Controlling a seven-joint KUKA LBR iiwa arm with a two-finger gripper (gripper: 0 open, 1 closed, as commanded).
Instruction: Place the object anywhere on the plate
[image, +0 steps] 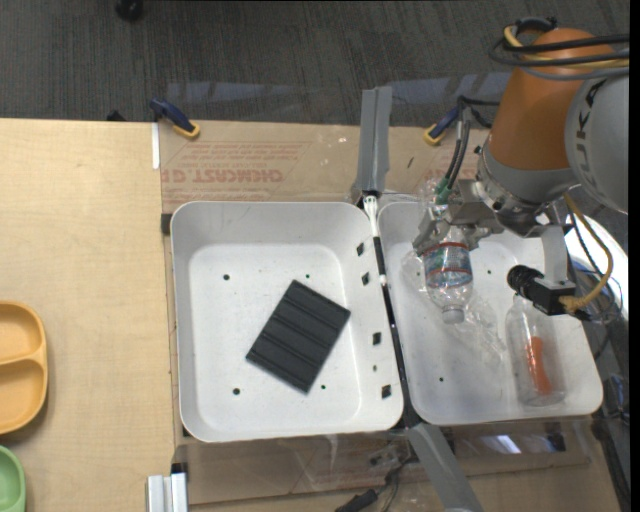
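Because the arm comes in from the right, its gripper (452, 222) hangs over the back of the right bin (590, 395), right above a clear plastic bottle (446, 275); whether it has hold of the bottle I cannot tell. A second clear container with something orange inside (535, 362) lies toward that bin's front right corner. The black ribbed plate (298, 335), presumably the target, lies flat in the middle of the left bin (190, 300), well apart. Yellow and green dishes (15, 380) sit at the table's left edge.
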